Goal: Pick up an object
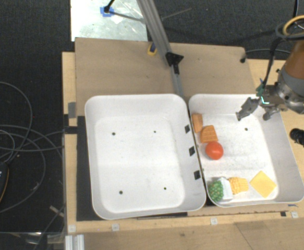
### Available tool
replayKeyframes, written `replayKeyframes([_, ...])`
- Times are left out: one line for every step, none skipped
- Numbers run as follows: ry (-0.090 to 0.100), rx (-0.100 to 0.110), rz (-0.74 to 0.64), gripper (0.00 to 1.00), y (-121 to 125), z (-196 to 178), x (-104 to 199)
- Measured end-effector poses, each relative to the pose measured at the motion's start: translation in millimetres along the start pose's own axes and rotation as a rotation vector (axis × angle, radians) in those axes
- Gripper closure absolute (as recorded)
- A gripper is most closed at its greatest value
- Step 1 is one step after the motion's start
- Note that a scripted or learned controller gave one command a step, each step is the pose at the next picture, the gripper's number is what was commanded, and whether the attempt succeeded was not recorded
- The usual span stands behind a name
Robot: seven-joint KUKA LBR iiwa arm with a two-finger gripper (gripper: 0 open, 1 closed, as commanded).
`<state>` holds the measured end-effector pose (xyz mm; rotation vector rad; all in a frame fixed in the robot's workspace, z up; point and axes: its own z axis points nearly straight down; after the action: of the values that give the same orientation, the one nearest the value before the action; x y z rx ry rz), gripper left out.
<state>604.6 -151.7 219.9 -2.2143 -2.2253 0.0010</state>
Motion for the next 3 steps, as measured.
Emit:
replayKeyframes([-0.001,-0.003,0.000,0.00,0.7,-1.8,-0.1])
replayKeyframes([0.000,0.002,0.005,0.00,-8.8,52.7,-3.9])
replayKeyframes([0.000,0.002,0.004,0.00,-4.7,112.7,-8.7])
